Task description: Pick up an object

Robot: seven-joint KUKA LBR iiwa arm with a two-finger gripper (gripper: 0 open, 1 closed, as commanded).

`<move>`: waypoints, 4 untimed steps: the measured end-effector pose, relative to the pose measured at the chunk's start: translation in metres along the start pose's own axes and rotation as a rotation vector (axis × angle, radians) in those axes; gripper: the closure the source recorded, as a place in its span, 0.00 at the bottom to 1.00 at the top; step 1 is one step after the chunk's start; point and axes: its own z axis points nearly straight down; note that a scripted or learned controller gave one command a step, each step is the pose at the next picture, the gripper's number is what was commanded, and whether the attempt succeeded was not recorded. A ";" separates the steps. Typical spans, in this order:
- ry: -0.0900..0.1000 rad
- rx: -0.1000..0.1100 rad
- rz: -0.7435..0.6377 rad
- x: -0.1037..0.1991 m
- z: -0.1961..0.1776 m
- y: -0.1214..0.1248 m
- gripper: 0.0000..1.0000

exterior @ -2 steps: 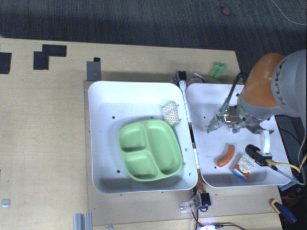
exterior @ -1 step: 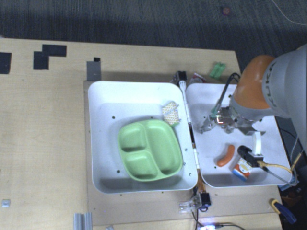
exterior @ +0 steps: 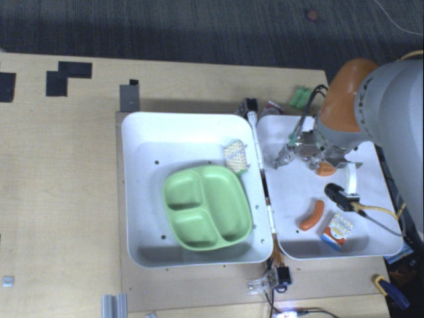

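Orange lump (exterior: 326, 169) is my likeliest pick, since it lies just beside my gripper (exterior: 306, 152), partly tucked under my wrist in the far half of the right bin (exterior: 291, 204). I cannot tell whether the gripper is spread or pressed together, because my own wrist hides its working end from above. Nothing shows as pinched in it, so I claim no hold, and I cannot say whether it touches the lump. I reach in from the right and seem to hang low over the bin floor, which would suit a straight-down grab at something small.

Toward the near wall a sausage (exterior: 311, 215) lies on its side, slantwise and apart from the lump. It has bare floor around it, so I judge it an easy second choice. Just to its right, by the near corner, is a small packet (exterior: 338, 230), white with red and blue. It sits close to the wall, which would likely crowd a grab.

Across the shared rim, the left bin (exterior: 146, 177) holds a green divided plate (exterior: 207, 207) lying flat near its middle. A small patterned scrap (exterior: 235, 155) rests by the wall on my side, just past the plate's far corner. Both are well apart from the gripper. The plate is broad and shallow, so I judge it a poor fit for a narrow pinch anywhere but its edge.
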 end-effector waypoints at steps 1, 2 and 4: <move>-0.001 -0.001 0.004 -0.002 -0.001 -0.052 0.00; 0.000 0.000 0.001 0.008 0.000 -0.008 0.00; 0.000 -0.006 -0.005 0.007 -0.012 0.020 1.00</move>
